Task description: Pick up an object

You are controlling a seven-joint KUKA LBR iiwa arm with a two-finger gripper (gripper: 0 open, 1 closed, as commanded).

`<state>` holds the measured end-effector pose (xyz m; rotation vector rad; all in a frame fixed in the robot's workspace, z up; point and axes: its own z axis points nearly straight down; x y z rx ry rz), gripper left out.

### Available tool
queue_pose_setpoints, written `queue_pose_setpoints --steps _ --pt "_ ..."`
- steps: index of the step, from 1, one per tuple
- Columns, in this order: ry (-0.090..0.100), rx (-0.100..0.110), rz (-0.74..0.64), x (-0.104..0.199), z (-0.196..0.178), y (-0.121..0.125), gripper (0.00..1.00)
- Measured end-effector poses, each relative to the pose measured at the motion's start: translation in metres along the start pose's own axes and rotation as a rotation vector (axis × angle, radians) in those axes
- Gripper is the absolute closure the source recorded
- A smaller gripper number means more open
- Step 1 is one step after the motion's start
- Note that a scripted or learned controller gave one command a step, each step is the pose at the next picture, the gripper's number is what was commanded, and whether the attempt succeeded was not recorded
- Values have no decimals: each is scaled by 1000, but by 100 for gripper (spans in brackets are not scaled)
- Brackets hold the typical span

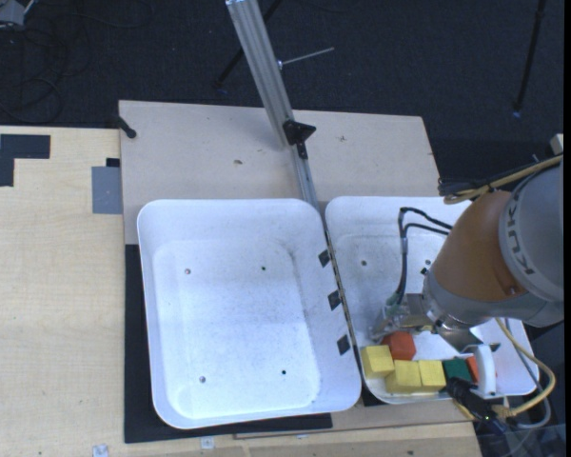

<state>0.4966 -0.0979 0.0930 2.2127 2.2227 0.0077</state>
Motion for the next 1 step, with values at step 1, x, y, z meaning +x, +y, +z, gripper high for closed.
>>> queue_pose_setpoints --steps 1 --pt "2 0 -2 58 -101 67 100"
